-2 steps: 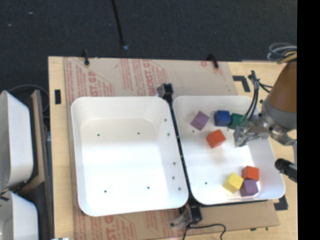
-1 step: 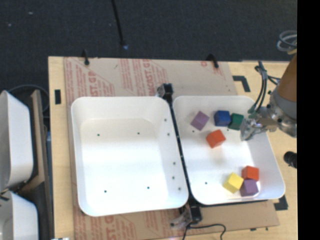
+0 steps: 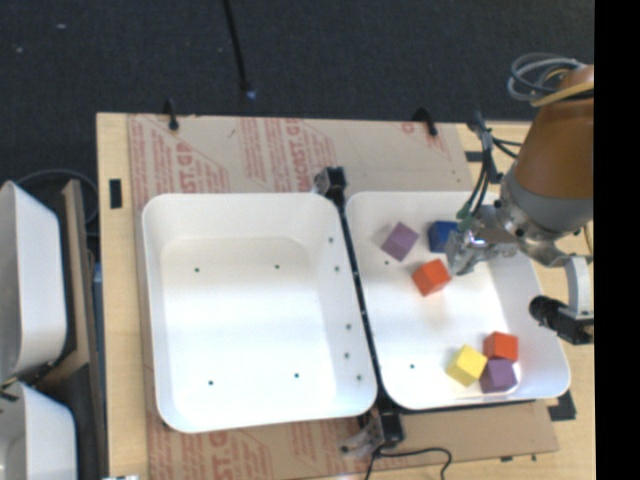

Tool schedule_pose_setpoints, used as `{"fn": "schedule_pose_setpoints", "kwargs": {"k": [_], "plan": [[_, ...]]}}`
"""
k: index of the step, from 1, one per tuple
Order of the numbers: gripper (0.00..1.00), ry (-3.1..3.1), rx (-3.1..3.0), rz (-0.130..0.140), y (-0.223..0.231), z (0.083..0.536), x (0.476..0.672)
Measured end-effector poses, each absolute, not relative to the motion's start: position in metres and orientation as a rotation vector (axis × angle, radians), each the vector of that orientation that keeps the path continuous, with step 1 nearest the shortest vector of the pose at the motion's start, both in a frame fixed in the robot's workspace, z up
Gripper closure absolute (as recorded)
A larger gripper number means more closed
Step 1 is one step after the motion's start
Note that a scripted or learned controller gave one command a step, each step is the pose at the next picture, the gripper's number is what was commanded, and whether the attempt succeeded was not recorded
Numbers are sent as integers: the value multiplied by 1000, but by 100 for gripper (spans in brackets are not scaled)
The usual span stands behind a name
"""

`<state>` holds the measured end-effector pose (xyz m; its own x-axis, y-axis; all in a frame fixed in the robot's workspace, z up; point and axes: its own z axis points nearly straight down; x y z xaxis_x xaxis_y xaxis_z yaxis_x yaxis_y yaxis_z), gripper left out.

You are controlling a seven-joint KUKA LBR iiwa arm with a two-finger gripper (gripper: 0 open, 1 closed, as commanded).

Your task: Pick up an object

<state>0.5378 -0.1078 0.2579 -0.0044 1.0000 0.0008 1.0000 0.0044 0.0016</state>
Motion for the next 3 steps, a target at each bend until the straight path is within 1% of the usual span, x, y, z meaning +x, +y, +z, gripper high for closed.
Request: {"fn": "schedule_pose_setpoints", "kwargs": {"k": [1,3], "plan": [[100,2226,2218,0,-62,244,552],[100,2226,2217,2,34,256,591]]}}
